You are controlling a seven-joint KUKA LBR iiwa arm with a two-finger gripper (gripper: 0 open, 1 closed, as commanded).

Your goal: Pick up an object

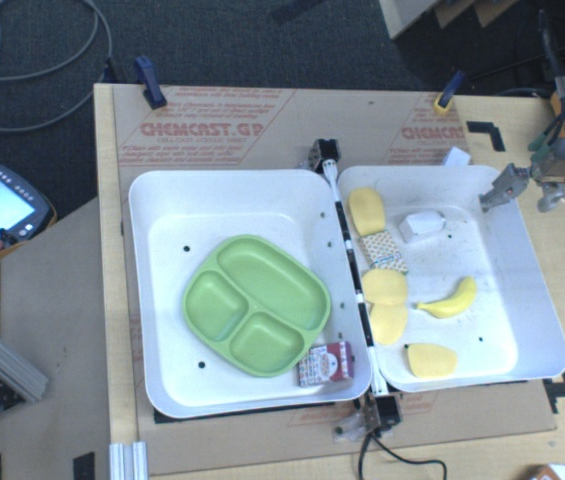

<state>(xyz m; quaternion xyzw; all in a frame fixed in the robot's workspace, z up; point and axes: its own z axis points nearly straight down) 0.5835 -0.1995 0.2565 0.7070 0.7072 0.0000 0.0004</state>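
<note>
Jaws (state unclear, perhaps open) hover over right bin's far edge.

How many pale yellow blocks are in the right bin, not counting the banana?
4: top-left block, two touching mid-left blocks, and one block near the front wall.

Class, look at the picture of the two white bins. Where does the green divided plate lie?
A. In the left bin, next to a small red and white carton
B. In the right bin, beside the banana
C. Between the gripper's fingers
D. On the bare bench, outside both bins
A: the green divided plate lies flat in the left bin, with the small red and white carton at its lower right edge.
</note>
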